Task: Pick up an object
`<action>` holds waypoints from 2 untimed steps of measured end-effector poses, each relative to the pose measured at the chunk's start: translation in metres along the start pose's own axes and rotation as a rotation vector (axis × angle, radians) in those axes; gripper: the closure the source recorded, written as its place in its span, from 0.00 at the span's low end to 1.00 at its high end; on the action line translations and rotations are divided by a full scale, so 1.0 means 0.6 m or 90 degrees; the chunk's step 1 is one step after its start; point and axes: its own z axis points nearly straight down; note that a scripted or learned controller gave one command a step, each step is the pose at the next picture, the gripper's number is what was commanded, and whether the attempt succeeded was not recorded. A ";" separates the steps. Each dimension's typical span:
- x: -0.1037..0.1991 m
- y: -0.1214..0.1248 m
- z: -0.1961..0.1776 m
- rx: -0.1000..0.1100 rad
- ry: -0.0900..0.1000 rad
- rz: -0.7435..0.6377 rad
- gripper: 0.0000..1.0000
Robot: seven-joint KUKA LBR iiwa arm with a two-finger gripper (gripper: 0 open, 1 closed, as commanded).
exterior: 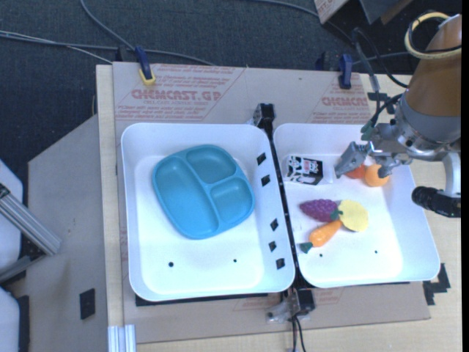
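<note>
My gripper (368,165) hangs over the back of the right bin (410,266), reaching in from the right. Its two grey fingers (349,160) stand apart, open. A small orange toy fruit (375,176) lies on the bin floor between and just below them, and I cannot tell whether they touch it. In the middle of the same bin lie a purple grape bunch (319,210), a yellow piece (353,215) and an orange carrot (323,235), close together. A black-and-white packet (304,169) sits at the bin's back left.
The left bin (146,270) holds a blue divided plate (203,190). A black divider with clips (275,196) runs between the bins. The arm's grey and orange body (436,86) looms over the right bin's back right corner.
</note>
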 end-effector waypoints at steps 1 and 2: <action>0.000 0.004 -0.011 -0.008 -0.001 -0.002 0.00; -0.002 -0.013 0.078 -0.005 0.000 -0.001 0.00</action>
